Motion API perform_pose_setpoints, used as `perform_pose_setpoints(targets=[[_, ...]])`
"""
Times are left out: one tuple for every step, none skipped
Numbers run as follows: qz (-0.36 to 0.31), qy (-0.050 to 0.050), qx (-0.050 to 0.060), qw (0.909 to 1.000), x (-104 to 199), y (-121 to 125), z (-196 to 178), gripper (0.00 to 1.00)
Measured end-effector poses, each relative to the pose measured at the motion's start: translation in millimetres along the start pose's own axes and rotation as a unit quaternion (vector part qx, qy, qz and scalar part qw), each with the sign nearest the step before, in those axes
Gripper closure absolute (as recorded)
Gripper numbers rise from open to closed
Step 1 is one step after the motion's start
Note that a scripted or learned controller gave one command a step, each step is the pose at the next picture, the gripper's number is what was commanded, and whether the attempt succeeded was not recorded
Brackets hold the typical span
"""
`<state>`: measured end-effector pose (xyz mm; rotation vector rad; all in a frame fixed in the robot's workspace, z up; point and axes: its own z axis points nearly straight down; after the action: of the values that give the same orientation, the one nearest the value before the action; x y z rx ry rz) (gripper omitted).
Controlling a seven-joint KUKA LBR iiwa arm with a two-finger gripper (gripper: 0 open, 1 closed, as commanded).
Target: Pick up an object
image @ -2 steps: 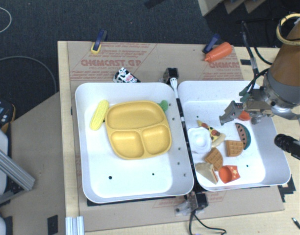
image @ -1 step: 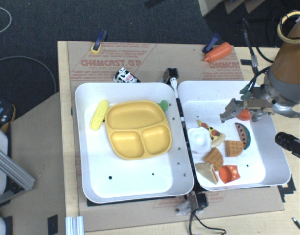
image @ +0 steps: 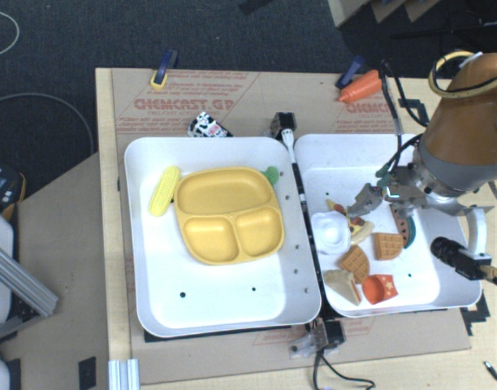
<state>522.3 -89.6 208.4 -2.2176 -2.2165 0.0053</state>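
The lettering "CHEMCAST GP" is printed in red on the brown sheet (image: 192, 96) covering the tabletop. Two white bins are counted. In the left bin (image: 224, 307) one yellow three-compartment tray (image: 228, 214) and one corn cob (image: 163, 190) are seen. In the right bin (image: 427, 299) two waffle pieces (image: 370, 253), a red piece (image: 379, 288) and a white cup (image: 330, 231) are clustered. The claw (image: 382, 205) is held above them, its fingers spread apart, nothing between them.

Bench board (image: 232, 96) printed with red lettering. Blue-yellow clamp (image: 162, 70) at rear left edge, orange-handled clamp (image: 358, 86) rear right. Small black-and-white item (image: 208, 125), possibly a toy cow.
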Motion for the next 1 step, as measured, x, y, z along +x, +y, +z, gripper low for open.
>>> perform_pose_setpoints(targets=[[0.001,0.0,0.001,1.0,-9.2,0.8,49.6,0.0]])
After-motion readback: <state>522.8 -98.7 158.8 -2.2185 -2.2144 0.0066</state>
